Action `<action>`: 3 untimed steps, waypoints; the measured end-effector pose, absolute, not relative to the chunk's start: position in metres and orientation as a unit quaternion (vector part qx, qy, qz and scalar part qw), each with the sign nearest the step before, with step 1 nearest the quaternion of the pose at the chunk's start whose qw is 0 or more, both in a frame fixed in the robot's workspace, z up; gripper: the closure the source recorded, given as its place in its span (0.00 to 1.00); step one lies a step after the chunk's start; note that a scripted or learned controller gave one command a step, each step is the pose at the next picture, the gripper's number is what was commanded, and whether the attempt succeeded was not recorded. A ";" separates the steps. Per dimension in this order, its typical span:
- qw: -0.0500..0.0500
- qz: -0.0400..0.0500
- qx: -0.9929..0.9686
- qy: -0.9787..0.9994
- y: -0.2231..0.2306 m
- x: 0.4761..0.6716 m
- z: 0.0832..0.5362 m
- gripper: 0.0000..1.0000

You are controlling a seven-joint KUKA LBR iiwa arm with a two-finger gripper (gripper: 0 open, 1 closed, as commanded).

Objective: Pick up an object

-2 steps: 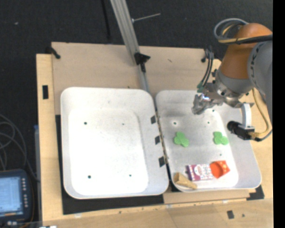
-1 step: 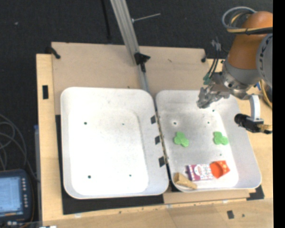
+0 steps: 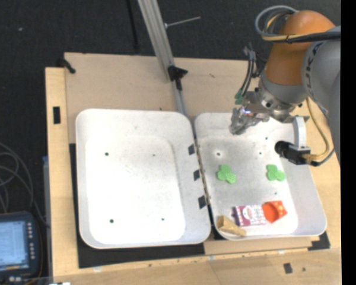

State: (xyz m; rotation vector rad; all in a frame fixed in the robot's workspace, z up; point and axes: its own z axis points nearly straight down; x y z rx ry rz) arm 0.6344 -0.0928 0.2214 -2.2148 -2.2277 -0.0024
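The right bin [image 3: 302, 200] holds two green clover-shaped pieces, one [image 3: 226, 174] left of centre and one [image 3: 276, 173] toward the right. Along its front edge lie a small purple and white carton [image 3: 249, 215], an orange-red piece [image 3: 274, 211] touching it, and a tan piece [image 3: 229, 225] at the front left corner. My gripper [image 3: 242, 123] hangs over the bin's far left part, well behind the green pieces. Nothing shows between its fingers.
The left bin [image 3: 136, 177] lies beside the right one with black clips [image 3: 197, 174] along the seam. A slanted metal pole [image 3: 161, 46] rises behind the bins. A black cable plug [image 3: 288, 151] hangs over the right bin. A tablet [image 3: 9, 242] sits front left.
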 end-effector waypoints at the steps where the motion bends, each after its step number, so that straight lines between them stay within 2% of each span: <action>1: 0.001 -0.001 -0.705 -0.710 -0.039 0.615 0.229 1.00; 2: 0.000 -0.001 -0.705 -0.709 0.007 0.616 0.233 1.00; 3: 0.000 -0.001 -0.704 -0.710 0.058 0.602 0.247 1.00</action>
